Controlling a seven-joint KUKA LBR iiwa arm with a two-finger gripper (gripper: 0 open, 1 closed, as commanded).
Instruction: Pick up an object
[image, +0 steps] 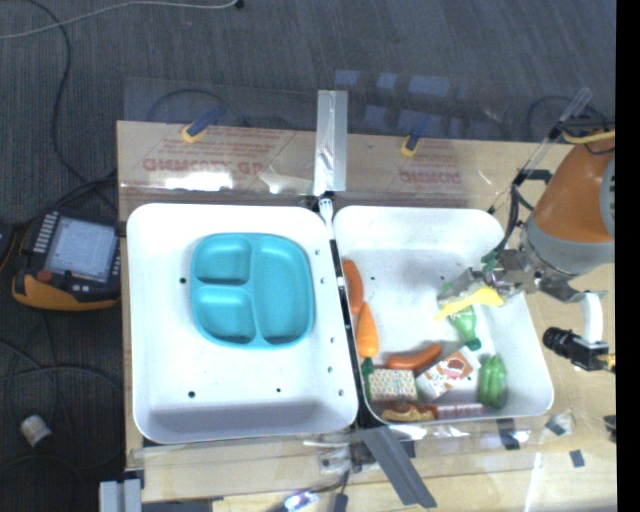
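- Yellow, thin banana-like piece (471, 297) at mid-right of the frame, inside the right bin (400, 235), near that bin's right wall; a green bit (464, 323) sits just below it.
- The pincer (497, 277) is down at the yellow piece's right end, touching or nearly so. Whether its jaws are spread, closed, or gripping anything: cannot tell, dark tangle there.
- Step, as I judge it: the grasp itself, at or just before closing. Next move calls for a firm closure on the yellow piece, then a straight lift clear of the bin wall.
- Other candidates heaped along the bin's lower and left edges: orange carrot-like pieces (358, 310), a red sausage shape (414, 356), a green pepper-like lump (492, 378), a small carton (446, 375).
- Left bin (160, 400) carries a blue divided plate (250, 288).
- Hard to read: arm (575, 215) cut off at the frame's right edge; the heap's bottom items overlap, outlines unclear; glare on the taped sheet at the counter (570, 470) top.
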